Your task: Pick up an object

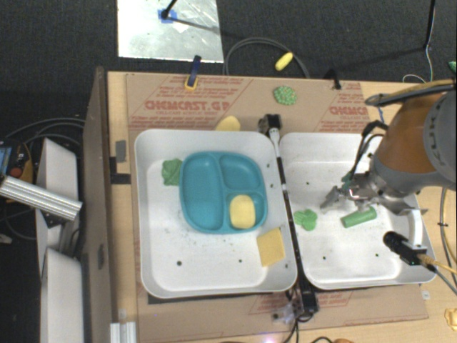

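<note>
Arm (418,138) comes in from the right and hangs over the right bin (335,274). The gripper (345,197) sits low, about mid-bin. From this slant I cannot tell whether the gripper is released or clenched.

Candidate object: green cylinder (358,217). It lies flat on the floor of the right bin, slightly tilted, just beside the gripper on the near side. I cannot tell whether the two touch. A green lump (305,220) lies to the cylinder's left, near the wall shared with the left bin (153,263).

Left bin contents:
- A teal divided plate (203,191) is roughly centred, with a yellow rounded piece (243,211) in its near right compartment.
- A green leafy piece (171,171) touches the plate's left edge.
- A yellow square slab (270,247) lies on the bin floor by the plate's near right corner.

Cardboard-covered counter (164,91), behind the bins:
- A pale yellow piece (228,124) sits against the left bin's back rim.
- A green dotted disc (285,95) sits farther back, well apart from both bins
</note>
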`<move>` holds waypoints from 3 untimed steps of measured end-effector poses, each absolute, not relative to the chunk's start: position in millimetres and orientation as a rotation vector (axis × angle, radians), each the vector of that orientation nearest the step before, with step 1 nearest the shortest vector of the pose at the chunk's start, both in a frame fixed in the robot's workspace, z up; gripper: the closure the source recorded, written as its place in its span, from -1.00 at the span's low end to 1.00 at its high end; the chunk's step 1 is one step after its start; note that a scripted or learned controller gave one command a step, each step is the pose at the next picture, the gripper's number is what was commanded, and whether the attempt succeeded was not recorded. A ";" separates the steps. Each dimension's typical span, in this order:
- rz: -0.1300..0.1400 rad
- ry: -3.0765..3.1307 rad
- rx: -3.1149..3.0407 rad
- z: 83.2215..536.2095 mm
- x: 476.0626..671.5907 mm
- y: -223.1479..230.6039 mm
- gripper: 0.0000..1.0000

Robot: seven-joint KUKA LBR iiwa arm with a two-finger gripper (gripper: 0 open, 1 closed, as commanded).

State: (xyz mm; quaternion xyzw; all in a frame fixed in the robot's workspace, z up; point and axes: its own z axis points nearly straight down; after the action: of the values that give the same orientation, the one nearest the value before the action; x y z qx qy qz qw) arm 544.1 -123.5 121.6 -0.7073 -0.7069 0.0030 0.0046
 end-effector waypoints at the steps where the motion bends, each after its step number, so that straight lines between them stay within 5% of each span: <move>1: -0.017 -2.239 -2.231 300.7 565.8 -147.2 -1.00; 2: 0.010 -2.210 -2.215 177.0 483.6 -139.2 -1.00; 3: -0.007 -2.236 -2.210 115.0 605.2 -97.2 -1.00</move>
State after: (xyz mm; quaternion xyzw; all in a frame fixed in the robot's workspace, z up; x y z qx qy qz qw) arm 605.2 -97.2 115.0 -0.7030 -0.7112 -0.0022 -0.0011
